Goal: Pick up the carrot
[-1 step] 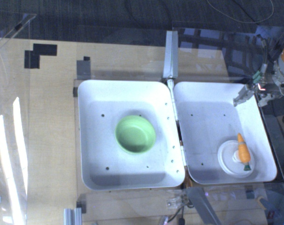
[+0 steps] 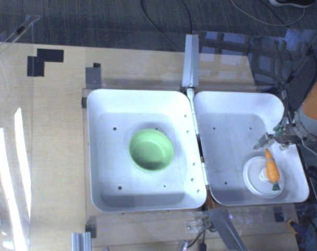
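The carrot (image 2: 272,169) lies across a small white dish (image 2: 255,182) near the front right corner of the right bin (image 2: 226,140). The gripper (image 2: 276,139) hangs just above the carrot's thin end, probably lined up for a grasp; whether its fingers are spread I cannot tell. A green bowl (image 2: 151,149) sits in the middle of the left bin (image 2: 106,119), out of the way.

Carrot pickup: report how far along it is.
Done: the arm has brought the pincer into the right bin, just above the carrot. In hand: lining up over the carrot, which lies on a white dish. Left: gripping and lifting it; the carrot is not between the pincer's fingers.
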Controlling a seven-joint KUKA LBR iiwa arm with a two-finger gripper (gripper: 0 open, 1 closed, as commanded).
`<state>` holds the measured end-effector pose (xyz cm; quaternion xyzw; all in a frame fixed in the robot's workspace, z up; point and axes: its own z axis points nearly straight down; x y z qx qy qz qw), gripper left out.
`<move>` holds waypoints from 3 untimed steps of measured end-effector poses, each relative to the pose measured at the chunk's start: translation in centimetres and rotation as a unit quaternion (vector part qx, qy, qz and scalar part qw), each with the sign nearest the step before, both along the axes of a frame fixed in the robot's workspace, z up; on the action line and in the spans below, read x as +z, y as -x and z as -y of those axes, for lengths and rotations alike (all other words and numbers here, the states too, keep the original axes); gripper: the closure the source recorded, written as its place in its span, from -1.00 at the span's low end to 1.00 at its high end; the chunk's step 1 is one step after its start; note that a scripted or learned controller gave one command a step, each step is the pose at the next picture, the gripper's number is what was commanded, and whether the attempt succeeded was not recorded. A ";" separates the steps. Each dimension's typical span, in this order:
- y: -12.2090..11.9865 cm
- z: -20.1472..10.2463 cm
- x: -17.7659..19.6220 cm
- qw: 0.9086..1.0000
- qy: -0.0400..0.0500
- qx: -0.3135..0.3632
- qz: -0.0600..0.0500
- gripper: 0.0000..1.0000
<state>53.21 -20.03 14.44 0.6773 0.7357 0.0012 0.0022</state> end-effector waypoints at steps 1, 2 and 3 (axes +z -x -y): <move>1.2 0.5 -5.4 1.000 0.001 0.012 0.005 -1.00; 0.9 0.3 -4.3 1.000 0.001 0.013 0.008 1.00; -6.2 -8.7 -0.3 0.992 0.000 0.126 0.000 1.00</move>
